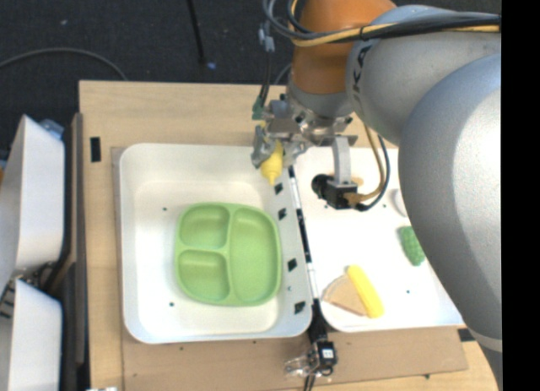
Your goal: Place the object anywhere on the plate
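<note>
Transport step, by the look of it. Gripper (272, 154) hangs over the divider between the two white bins, jaws pinching a small yellow object (272, 165) near the left bin's (135, 212) upper right corner. Green three-compartment plastic plate (228, 253) sits mid left bin, below-left of the load. Next: carry down-left until over the plate, lower, release.

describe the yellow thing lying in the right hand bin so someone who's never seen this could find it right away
Start at the right white bin and go to its near edge. There a short yellow stick lies across a tan wedge. It is bright yellow and elongated, unlike the flat tan wedge beneath it and the green piece farther right.
</note>
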